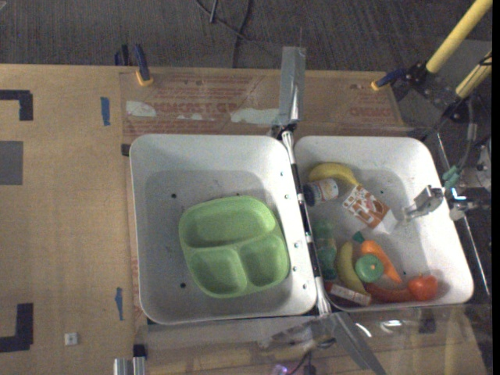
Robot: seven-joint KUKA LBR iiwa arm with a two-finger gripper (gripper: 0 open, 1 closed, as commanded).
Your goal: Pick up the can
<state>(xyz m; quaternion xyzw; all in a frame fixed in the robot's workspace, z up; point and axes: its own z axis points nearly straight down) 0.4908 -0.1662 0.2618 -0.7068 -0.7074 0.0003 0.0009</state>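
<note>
The can (348, 294) seems to be the dark, red-labelled cylinder lying on its side at the front edge of the right bin (406, 158). It is partly covered by a yellow banana (348, 262) and a carrot (381, 258). My gripper (424, 201) shows as a small grey metal piece over the right side of that bin. It is well behind and to the right of the can and touches none of the items.
The right bin also holds a second banana (332, 171), a small bottle (322, 191), a juice carton (366, 208), a green bottle (325, 246), a green-capped item (368, 269) and a red pepper (423, 287). A green divided plate (233, 244) lies in the left bin (156, 170).
</note>
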